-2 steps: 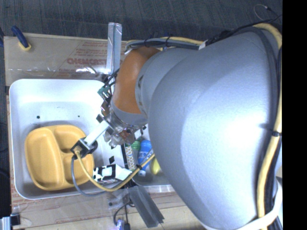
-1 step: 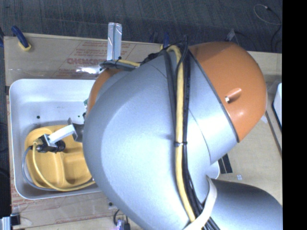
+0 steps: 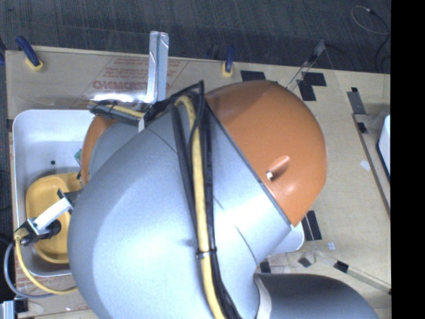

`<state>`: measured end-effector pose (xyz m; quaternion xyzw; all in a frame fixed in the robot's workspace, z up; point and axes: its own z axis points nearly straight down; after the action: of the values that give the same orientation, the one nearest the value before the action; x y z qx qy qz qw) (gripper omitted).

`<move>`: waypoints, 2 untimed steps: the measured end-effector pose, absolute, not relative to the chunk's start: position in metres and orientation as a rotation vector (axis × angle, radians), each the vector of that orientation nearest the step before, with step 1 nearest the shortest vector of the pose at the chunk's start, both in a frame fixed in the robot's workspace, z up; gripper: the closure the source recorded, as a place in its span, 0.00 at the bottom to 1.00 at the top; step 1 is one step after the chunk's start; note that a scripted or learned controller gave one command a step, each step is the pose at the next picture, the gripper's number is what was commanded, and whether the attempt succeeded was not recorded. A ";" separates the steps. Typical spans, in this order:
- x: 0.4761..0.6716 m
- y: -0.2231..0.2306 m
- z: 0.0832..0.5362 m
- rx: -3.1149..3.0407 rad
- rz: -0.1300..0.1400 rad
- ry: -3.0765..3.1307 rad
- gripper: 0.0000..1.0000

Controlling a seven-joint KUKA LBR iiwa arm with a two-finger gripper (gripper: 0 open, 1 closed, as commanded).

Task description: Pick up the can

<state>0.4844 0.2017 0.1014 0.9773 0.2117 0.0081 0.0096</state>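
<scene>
The big grey arm with an orange band (image 3: 166,231) reaches over the shallow white left bin (image 3: 20,131), beside a rounded yellow object (image 3: 43,195). The can's place and the claw's state cannot be told; pickup looks unfinished.

One white bin (image 3: 26,128), one arm (image 3: 199,211)

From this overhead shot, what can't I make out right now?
- The can: I cannot place it; the arm blocks the middle of the camera view.
- Left bin: the arm hides its right side.
- Yellow object by the bin's left wall: partly hidden, so I can't identify it.
</scene>
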 end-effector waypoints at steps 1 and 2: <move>0.483 0.121 0.101 3.037 0.040 0.861 1.00; 0.490 0.159 0.235 3.112 0.000 0.433 1.00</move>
<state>0.4898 0.1591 0.2354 0.9905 0.1377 0.0000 -0.0003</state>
